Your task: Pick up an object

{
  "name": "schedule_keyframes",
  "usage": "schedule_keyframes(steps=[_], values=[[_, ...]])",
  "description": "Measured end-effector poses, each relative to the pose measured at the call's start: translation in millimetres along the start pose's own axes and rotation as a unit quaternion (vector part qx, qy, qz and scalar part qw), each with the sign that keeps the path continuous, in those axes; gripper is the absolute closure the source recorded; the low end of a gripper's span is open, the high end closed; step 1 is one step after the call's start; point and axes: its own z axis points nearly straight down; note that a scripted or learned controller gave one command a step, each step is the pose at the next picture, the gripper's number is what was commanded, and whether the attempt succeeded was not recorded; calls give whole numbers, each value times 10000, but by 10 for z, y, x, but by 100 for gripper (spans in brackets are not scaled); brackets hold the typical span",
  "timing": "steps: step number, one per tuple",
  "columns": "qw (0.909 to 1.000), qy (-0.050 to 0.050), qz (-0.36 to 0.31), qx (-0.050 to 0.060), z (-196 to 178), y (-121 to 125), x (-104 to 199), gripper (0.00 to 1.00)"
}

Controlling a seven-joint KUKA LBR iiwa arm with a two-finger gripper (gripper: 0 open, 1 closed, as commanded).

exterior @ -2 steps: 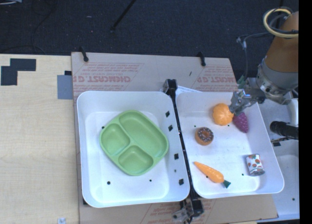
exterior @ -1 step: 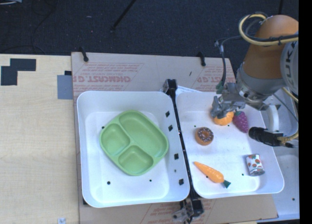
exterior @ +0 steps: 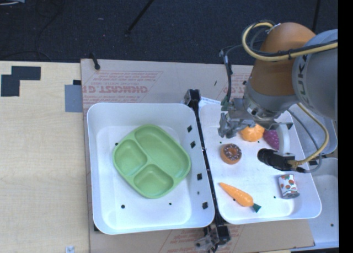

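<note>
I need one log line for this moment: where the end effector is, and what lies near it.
end effector: above right bin | nearest: orange fruit, donut | holding: not confirmed

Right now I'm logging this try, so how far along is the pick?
Done: the arm has reached over the right bin, with the gripper low near the orange fruit and donut. In hand: nothing visibly held. Left: grasping and lifting; the carrot, can and donut lie on the bin floor.
</note>
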Motion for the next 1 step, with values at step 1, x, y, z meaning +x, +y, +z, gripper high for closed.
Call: schedule_keyframes(steps=[1], values=[[10000,1,-3,2,119,-29,538,100]])
